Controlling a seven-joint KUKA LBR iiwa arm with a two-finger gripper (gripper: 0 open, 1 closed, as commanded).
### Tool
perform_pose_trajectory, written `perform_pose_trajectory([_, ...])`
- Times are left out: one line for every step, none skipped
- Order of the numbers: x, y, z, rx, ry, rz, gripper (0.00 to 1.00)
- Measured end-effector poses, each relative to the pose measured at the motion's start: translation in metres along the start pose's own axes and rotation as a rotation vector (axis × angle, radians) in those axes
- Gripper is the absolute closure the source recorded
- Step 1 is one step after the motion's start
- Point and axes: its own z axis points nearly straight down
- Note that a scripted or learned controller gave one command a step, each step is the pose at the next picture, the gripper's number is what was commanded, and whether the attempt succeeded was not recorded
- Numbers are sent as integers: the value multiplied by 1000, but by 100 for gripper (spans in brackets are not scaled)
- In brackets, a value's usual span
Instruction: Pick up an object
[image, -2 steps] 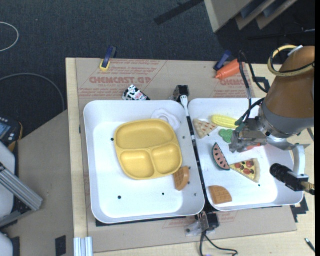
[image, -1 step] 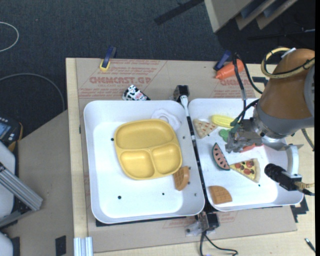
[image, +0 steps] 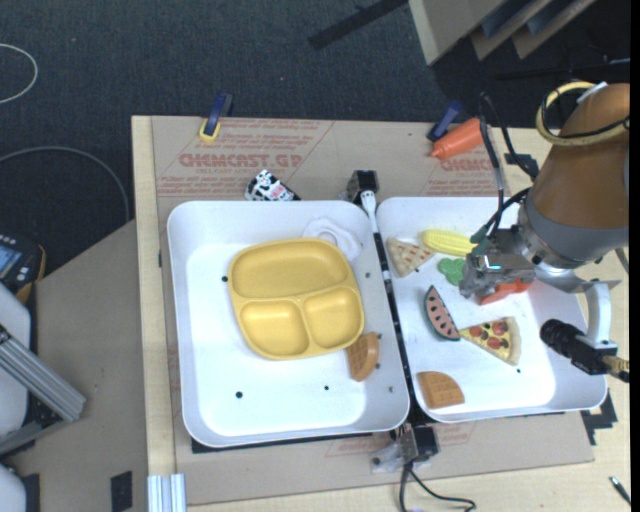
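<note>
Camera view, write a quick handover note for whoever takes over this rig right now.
Hand: low over the right bin, above a red item and a green item; grip state unreadable.
Right bin also holds: corn, sandwich wedge, watermelon slice, pizza slice, brown bread piece.
Left bin: yellow divided plate, brown piece beside it.
Done: nothing visibly lifted.
Left: grasp and raise one object.

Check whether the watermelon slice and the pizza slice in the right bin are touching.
Apart. The camera view shows a strip of white bin floor between the watermelon slice and the pizza slice.
</note>
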Motion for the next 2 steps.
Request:
perform_pose_trajectory([-3, 1, 3, 2, 0, 0, 100])
perform_pose_trajectory([3, -2, 22, 8, 2, 1, 100])
